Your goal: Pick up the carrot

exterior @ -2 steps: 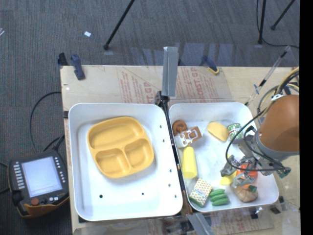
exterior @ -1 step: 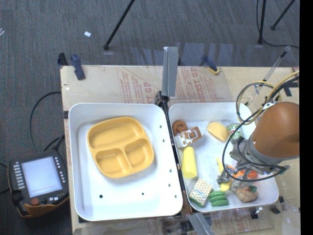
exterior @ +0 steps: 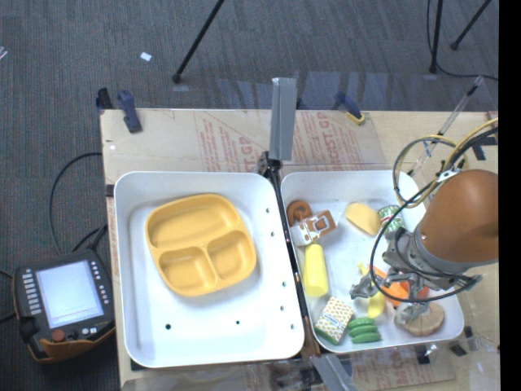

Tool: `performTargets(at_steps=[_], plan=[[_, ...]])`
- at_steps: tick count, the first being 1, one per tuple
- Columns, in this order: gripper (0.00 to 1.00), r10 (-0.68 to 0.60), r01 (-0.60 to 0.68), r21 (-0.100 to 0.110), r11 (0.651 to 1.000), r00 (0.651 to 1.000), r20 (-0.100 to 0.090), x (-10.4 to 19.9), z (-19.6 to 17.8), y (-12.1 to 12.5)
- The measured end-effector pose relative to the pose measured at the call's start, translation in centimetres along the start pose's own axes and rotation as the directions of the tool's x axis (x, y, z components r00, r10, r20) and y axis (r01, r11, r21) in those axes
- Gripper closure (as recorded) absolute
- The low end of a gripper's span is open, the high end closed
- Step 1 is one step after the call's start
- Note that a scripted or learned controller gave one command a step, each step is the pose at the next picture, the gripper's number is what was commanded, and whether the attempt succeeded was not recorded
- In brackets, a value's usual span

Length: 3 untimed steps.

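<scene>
Carrot point(exterior: 396, 288) directly under pincer point(exterior: 391, 293), right bin point(exterior: 326, 187); pincer state unclear.

Bench standing on dark carpet

Grey ribbed carpet point(exterior: 81, 31) is lying around the plywood bench point(exterior: 212, 137); black tripod legs point(exterior: 203, 31) are crossing it, and a teach pendant point(exterior: 63, 300) is sitting on the floor at left.

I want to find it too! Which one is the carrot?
Look in the right bin, near its front right corner, just below the gripper. The carrot is the bright orange piece there, unlike the round brown cookie and green pea pod beside it.
</scene>
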State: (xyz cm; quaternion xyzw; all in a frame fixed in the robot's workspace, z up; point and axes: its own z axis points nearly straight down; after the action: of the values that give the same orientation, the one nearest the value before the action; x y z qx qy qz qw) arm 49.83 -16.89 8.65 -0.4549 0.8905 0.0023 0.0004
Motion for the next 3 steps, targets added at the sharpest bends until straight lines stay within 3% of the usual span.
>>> performTargets(at_steps=[1,2,3], plan=[[0.00,-0.337,0.337,0.000,0.941,0.941,0.001,1.50,-0.02,-0.04],[1.00,-0.333,0.333,-0.002,0.943,0.943,0.005,1.22,-0.88,0.08],[0.00,-0.332,0.332,-0.003,0.943,0.943,0.005,1.25,-0.87,0.09]])
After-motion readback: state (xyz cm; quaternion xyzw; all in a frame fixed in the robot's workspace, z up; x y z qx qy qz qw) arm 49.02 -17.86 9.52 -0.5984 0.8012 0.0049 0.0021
